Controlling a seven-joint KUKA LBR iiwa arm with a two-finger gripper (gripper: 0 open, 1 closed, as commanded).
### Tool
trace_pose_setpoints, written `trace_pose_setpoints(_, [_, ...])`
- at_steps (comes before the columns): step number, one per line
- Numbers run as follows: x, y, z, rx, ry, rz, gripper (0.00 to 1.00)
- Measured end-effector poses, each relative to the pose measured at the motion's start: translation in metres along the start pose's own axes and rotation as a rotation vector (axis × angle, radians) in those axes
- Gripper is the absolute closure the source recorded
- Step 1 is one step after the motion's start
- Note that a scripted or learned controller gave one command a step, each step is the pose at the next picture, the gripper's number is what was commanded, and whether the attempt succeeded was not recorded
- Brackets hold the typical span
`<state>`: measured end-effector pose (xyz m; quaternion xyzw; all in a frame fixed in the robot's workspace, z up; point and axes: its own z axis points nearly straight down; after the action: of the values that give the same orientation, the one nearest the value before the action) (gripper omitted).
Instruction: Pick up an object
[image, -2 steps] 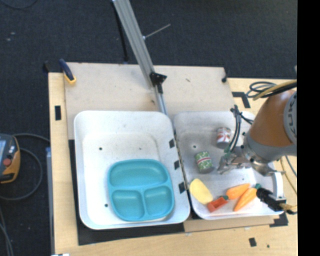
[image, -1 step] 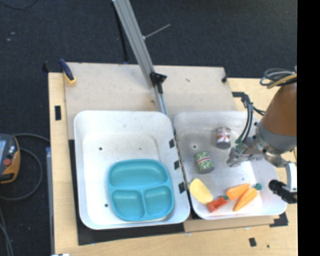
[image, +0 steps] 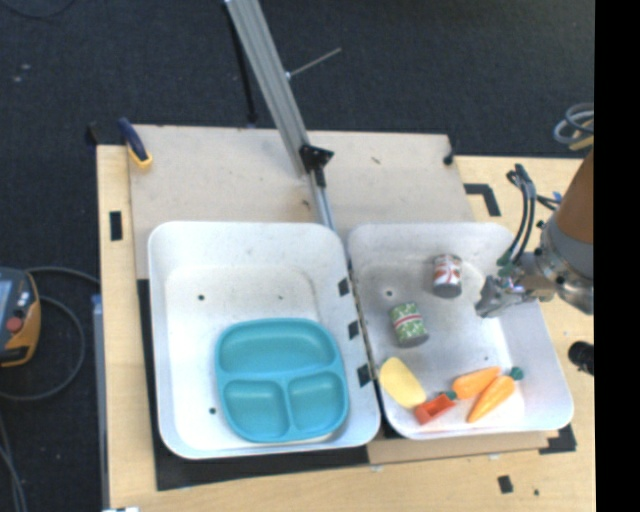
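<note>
The right bin (image: 520, 340) holds a small red-and-white can (image: 447, 275), a green-labelled can (image: 408, 323), a yellow lemon-like piece (image: 401, 382), a small red piece (image: 434, 407) and two orange carrots (image: 487, 390). My gripper (image: 495, 297) hangs over the right side of this bin, a short way right of the red-and-white can and above the carrots. It is small and dark in the camera view, and nothing shows between its fingers.
The left bin (image: 190, 270) holds a teal divided tray (image: 282, 378). A grey metal bar (image: 280, 95) slants down from the top to the bins' shared edge. A blue-and-yellow tool (image: 135, 143) lies at the bench's far left corner.
</note>
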<state>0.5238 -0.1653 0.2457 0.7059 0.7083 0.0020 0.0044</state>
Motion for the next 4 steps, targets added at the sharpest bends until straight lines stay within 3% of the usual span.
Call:
trace_pose_setpoints(1, [-0.001, 0.001, -0.009, 0.006, 0.002, 0.000, 1.00])
trace_pose_setpoints(4, [0.149, 0.045, -0.012, 0.007, 0.005, -0.005, 1.00])
